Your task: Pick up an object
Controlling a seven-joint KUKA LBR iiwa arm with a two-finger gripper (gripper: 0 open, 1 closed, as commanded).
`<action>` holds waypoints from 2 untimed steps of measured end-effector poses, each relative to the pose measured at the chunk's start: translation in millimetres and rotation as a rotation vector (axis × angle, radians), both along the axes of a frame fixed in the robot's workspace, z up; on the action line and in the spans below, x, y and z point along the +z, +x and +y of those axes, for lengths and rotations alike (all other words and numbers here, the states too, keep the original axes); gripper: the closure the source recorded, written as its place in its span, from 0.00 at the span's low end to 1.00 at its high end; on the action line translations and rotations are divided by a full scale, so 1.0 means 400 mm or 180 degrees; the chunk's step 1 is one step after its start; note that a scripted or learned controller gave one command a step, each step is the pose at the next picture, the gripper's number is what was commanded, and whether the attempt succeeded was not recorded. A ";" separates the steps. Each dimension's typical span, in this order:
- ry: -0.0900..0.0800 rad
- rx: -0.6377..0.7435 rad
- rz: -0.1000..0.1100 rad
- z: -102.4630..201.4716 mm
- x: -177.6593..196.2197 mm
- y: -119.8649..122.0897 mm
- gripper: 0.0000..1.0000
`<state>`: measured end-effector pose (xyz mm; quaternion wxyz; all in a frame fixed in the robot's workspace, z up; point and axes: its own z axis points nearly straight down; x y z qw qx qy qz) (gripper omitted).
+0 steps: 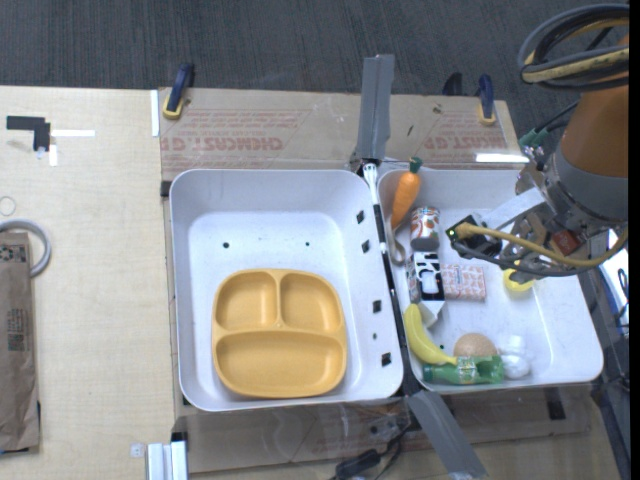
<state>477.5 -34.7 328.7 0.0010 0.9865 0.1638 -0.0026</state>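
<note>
The gripper point(525, 258) hangs low over the right part of the right bin point(590, 370); whether it is open or closed cannot be told (the wrist hardware hides it), and nothing is seen held. A small yellow thing point(517, 282) lies just beside it, and a red-and-white patterned packet point(464, 283) lies near, toward the middle. Further left are a black-and-white box point(428, 274), a small can point(425, 224) and a carrot point(404, 194) at the far corner. Along the near wall lie a banana point(421, 336), a green packet point(462, 371), a tan round thing point(475, 346) and white lumps point(515, 359). The left bin point(190, 268) holds a yellow divided plate point(281, 334). Both bins sit on the surface point(90, 268).
</note>
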 end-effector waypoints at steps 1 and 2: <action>0.0004 -0.0301 0.0006 -0.022 -0.209 -0.002 1.00; -0.0003 -0.0292 0.0025 -0.024 -0.190 -0.003 1.00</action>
